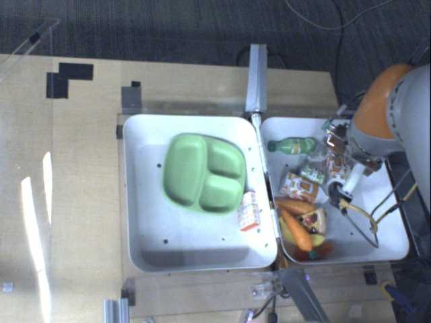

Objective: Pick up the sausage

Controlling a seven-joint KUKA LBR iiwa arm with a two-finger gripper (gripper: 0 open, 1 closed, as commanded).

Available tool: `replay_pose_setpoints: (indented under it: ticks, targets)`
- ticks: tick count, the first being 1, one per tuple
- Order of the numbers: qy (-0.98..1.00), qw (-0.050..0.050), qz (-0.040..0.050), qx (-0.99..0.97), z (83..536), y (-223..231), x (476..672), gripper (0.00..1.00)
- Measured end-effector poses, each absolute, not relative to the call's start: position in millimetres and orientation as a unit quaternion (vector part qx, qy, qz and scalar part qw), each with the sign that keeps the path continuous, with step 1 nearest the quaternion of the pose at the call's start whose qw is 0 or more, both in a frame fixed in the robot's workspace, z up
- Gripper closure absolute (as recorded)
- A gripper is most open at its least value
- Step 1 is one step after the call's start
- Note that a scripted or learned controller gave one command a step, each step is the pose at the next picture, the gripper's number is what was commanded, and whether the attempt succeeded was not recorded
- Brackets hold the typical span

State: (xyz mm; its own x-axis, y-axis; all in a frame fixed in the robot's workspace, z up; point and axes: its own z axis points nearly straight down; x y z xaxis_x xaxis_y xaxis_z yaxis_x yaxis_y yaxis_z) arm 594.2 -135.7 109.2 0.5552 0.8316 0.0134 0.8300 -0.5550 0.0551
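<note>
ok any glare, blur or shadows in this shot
camera view: pale glare streaks on the bench at far left; soft shadow inside the left bin along its near wall; whole frame slightly soft, small packets in the right bin blur together

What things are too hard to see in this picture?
- Food pile, camera view: pieces overlap and blur together.
- Small packet label, camera view: too small to read.
- Right bin far corner, camera view: hidden by the arm and tool.
</note>
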Motion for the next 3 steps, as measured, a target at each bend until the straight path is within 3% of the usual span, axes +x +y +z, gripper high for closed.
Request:
replay_pose_setpoints:
  ticks: [1,2,3]
  targets:
    - [0.391,0.0,-0.0016,0.92,87,-173,661.8,0.0]
    - [0.396,0.002,0.0015,0.918,98,-170,664.2,1.0]
    - [0.395,0.001,0.0002,0.918,98,-170,663.4,0.0]
